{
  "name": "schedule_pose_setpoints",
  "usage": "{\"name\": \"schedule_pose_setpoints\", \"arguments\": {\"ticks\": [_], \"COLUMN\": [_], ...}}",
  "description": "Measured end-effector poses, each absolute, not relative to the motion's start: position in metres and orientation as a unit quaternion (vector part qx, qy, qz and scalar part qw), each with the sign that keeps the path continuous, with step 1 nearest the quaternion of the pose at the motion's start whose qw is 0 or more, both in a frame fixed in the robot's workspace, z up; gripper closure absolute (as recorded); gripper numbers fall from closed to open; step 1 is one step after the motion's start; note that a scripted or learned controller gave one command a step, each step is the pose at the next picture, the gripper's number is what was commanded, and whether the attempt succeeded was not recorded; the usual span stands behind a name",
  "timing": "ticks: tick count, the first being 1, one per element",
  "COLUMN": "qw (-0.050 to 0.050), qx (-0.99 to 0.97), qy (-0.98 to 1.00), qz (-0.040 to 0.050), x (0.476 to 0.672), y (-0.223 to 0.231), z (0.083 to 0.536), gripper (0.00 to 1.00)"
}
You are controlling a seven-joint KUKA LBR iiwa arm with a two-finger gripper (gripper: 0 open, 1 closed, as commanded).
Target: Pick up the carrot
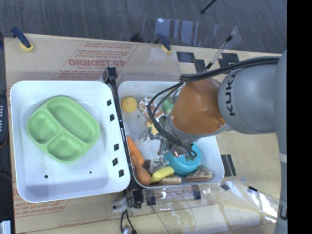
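Note:
The carrot (135, 151) is a slim orange piece lying along the left wall of the right bin (212, 150), its tip pointing up the view. My gripper (155, 147) hangs low inside that bin, just right of the carrot, under the orange band of the arm (197, 108). The arm's bulk hides much of the gripper and the middle of the bin. Nothing can be seen held.
Around the gripper lie a blue cup (183, 163), a yellow banana-like piece (163, 174), a brown-orange piece (143, 176) below the carrot, a toast slice (198, 175) and a yellow ball (129, 104). The left bin (29, 179) holds a green divided plate (63, 128).

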State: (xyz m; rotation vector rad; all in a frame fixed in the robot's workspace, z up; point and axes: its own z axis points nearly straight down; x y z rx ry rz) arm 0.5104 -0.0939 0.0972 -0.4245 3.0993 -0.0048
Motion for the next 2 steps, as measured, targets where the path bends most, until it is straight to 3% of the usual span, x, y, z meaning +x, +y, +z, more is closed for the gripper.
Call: {"name": "schedule_pose_setpoints", "arguments": {"ticks": [1,2], "qw": [0.002,0.004], "qx": [-0.225,-0.152], "qy": [0.974,0.988], "qz": [-0.0017,-0.0021], "x": [0.581,0.541], "y": [-0.122,-0.114], "z": [0.131,0.096], "gripper": [0.00,0.00]}}
